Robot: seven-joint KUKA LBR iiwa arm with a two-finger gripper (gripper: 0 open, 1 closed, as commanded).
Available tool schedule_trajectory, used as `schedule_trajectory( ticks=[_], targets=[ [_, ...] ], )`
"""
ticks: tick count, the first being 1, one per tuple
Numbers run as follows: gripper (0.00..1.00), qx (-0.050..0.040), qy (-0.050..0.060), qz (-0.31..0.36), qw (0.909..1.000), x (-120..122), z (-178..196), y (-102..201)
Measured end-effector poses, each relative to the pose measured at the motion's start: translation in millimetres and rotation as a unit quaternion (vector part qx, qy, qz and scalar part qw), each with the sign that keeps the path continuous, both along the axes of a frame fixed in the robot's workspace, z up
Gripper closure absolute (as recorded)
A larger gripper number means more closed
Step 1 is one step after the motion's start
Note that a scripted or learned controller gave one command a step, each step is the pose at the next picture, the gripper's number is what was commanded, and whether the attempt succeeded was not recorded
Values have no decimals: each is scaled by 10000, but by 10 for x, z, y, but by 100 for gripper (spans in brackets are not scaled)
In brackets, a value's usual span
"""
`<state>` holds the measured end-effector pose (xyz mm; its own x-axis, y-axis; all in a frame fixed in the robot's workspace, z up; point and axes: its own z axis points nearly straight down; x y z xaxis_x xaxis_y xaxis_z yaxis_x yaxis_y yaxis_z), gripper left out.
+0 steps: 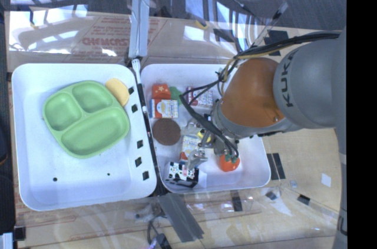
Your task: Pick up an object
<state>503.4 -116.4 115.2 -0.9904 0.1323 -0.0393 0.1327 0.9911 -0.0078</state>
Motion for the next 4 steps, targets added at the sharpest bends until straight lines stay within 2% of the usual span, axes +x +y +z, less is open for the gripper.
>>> schedule_trajectory(
  ticks=[1,2,3,4],
  targets=[
    [0,67,178,125,9997,738,-228,257],
    [0,71,174,-451,9988,112,-232,230],
    [100,72,159,-406,9990,131,-126,249],
    [0,73,161,-405,9990,131,-127,252]
  ],
)
